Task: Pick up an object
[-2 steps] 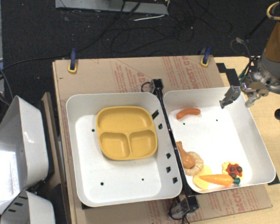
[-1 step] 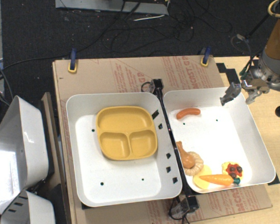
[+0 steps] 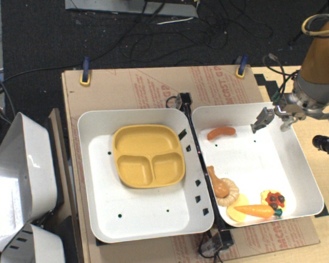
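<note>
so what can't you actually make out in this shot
- Gripper, camera view: too small and dark against the bin rim to tell its finger state.
- Arm: cut off by the right edge.
- Small red-topped toy in the right bin: too small to identify.

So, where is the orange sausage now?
The sausage lies in the right bin, near its far left corner, left of the pincer.

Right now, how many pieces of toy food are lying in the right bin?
4. A sausage lies near the far left corner. A chicken drumstick, a carrot and a small pizza slice are clustered along the near edge. A yellow piece under the carrot may be a fifth.
</note>
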Motion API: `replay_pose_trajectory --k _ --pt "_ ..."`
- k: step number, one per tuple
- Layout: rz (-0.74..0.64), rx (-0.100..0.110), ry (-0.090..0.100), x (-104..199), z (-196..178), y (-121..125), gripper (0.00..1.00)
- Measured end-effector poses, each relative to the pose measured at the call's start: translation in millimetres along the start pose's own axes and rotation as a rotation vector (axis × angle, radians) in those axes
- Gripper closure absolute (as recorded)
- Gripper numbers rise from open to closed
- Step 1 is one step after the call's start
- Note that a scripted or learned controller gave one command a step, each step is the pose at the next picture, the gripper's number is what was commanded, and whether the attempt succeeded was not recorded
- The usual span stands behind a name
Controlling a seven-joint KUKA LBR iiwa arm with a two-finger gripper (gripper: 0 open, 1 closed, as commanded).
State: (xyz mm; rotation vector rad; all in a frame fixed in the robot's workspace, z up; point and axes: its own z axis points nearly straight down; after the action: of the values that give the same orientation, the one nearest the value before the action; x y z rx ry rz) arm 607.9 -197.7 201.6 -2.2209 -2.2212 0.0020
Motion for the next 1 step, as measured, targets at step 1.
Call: replay_pose_trajectory --k 1 --pt "-0.003 0.000 0.000 7.1 48.6 7.1 0.00"
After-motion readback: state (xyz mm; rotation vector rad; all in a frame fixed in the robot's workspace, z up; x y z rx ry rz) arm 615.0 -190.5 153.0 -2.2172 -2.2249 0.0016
